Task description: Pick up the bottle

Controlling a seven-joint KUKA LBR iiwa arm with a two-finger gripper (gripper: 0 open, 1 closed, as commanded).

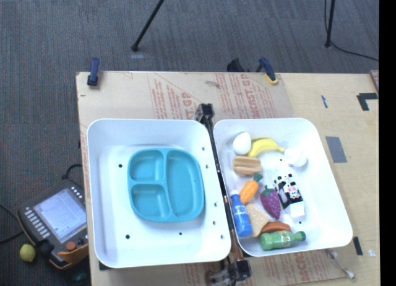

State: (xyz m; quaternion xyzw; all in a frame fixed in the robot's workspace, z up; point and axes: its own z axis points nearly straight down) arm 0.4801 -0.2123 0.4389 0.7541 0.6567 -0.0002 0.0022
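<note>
Two bottles lie in the right bin (322, 155). A green bottle (281, 239) rests on its side near the bin's front wall. A blue bottle with a yellow label (240, 215) lies along the bin's left wall, its cap pointing away from the front. Both are packed among toy foods.
The right bin also holds a white egg (242, 143), banana (266, 147), hot dog bun (247, 166), carrot (249, 190), purple grapes (270, 202) and a black-and-white carton (289, 195). The left bin (102, 155) carries a teal divided plate (166, 184). A pendant (55, 220) lies left of the bench.
</note>
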